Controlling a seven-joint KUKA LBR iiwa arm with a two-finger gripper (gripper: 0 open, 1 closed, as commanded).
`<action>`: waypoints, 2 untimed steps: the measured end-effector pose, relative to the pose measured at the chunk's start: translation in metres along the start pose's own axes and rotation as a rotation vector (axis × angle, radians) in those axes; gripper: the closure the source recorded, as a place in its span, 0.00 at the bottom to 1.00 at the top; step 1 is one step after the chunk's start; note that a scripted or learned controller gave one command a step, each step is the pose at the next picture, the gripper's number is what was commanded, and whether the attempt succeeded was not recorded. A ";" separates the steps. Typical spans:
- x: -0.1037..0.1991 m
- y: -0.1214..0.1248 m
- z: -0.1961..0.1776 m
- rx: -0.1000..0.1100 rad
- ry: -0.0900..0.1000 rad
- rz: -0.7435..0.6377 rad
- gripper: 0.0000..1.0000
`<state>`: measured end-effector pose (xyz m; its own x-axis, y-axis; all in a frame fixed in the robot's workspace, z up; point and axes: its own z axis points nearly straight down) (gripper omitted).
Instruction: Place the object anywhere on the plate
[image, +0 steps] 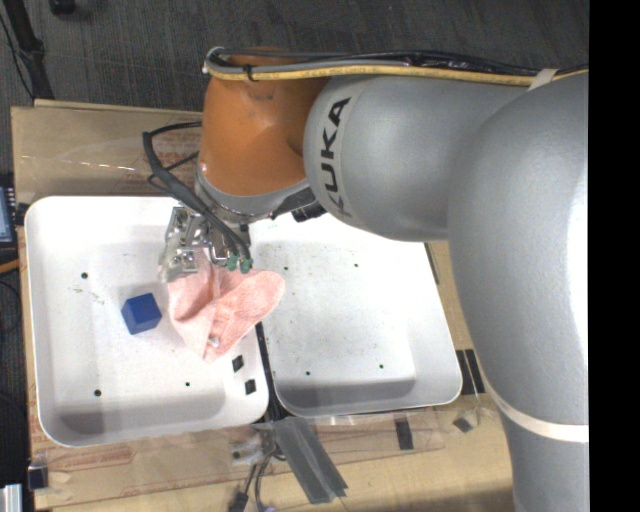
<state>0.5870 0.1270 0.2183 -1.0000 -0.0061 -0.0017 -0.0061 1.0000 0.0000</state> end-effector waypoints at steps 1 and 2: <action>-0.018 0.048 -0.008 0.001 0.001 -0.002 1.00; -0.018 0.048 -0.009 0.001 0.001 -0.002 0.00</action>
